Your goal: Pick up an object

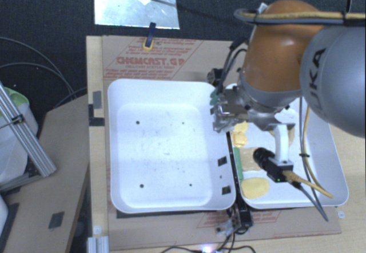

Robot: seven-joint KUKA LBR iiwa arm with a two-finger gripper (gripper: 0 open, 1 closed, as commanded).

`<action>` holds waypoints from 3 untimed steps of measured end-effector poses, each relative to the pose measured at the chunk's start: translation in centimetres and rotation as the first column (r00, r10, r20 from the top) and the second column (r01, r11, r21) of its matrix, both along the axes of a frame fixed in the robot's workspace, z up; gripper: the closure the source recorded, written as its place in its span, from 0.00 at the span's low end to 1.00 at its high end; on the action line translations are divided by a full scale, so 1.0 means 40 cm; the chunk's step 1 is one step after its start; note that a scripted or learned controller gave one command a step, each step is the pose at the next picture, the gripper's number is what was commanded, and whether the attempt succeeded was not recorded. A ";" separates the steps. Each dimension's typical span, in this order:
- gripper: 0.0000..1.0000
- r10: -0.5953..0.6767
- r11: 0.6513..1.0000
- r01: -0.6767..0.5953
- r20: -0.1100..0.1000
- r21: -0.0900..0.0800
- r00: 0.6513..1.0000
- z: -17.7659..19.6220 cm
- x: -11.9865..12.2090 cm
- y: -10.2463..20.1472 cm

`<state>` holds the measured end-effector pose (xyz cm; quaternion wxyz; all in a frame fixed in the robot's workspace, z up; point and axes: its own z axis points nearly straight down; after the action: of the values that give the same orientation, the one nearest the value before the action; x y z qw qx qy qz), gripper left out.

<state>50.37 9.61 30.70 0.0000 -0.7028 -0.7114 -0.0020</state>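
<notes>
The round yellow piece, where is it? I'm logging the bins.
In the camera view, the round yellow piece lies in the right bin, at its near left corner, beside the divider.

Table [63,149]: tan top, sits on dark carpet. Directly on it is a brown cardboard sheet [171,55] with red "CHEMCAST" print near the far edge. A small yellow-and-dark clip [149,37] sits on that far edge. Two shallow white bins lie side by side on the cardboard, touching along their inner rims. Left bin [117,132]: rounded corners, scuffed floor with a few dark specks. Right bin [331,172]: mostly covered by the arm, near-right corner and rim visible. A few small black tabs [96,97] are stuck on the table along the cardboard's left edge. An aluminium frame leg [23,132] slants across the table's left end.
</notes>
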 end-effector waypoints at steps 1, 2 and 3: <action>1.00 -0.010 1.000 0.010 0.018 0.001 1.000 0.382 -0.041 -0.111; 1.00 -0.004 1.000 0.004 -0.007 -0.003 1.000 0.157 -0.043 0.006; 1.00 -0.005 1.000 0.005 0.004 -0.001 1.000 0.193 0.079 0.131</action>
<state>53.54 14.86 38.42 -0.0017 -0.7046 -0.7096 -0.0029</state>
